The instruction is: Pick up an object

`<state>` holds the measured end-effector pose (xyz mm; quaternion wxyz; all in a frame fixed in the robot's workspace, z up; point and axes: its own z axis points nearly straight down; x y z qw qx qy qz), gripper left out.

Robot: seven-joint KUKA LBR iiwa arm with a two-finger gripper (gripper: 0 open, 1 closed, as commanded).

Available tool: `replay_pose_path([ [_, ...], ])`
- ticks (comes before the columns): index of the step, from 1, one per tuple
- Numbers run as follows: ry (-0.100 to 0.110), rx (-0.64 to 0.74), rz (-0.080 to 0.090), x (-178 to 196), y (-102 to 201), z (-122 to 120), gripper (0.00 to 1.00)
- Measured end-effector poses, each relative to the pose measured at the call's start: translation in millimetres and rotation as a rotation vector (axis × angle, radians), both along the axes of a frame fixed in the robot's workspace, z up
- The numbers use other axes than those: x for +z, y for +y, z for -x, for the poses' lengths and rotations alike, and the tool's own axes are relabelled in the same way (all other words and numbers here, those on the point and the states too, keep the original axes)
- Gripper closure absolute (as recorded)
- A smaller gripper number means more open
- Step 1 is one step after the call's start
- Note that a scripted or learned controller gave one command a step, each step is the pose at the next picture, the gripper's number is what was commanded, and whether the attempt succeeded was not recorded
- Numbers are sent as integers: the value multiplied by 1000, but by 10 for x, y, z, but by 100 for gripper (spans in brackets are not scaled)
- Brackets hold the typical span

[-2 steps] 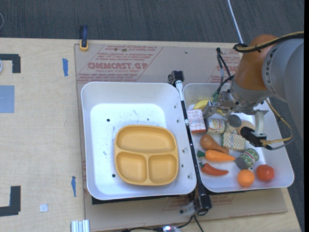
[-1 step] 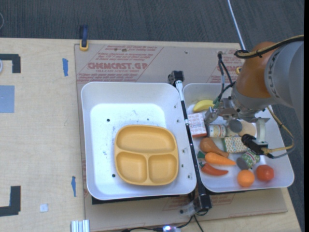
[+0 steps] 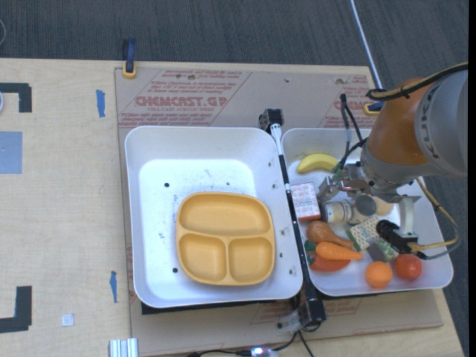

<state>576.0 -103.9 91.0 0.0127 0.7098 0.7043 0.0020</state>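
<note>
- Arm [image 3: 416, 136] is reaching in from the right, and the gripper [image 3: 355, 199] is hanging low over the right bin [image 3: 439, 274], in the middle of the clutter.
- Can't tell the tool's state: the wrist is blocking the tips, and nothing is visibly sitting between them.
- Likely target is whatever is lying under the gripper; the small jar [image 3: 338, 213] is sitting just left of it, touching or nearly so.
- Doing it well: I'd be centring over one item before closing. Things are packed tight, so a straight vertical descent is looking safer than a slanted one.
- Risk: clipping the red-and-white carton [image 3: 303, 201] or the jar and shoving them aside.
- Right bin is holding: banana [image 3: 317, 162] at the far side, carton on the left, carrot [image 3: 335, 251] near-left, orange [image 3: 378, 274] and tomato [image 3: 407, 266] at the near edge.
- Left bin [image 3: 141, 199] is holding a yellow three-compartment tray [image 3: 224, 238], sitting toward the near side.
</note>
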Motion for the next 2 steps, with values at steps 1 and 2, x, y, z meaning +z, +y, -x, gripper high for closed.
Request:
replay_pose_path([
  [1, 6, 0, 2, 1, 10, -30, 0],
  [2, -5, -1, 3, 5, 9, 297, 0],
])
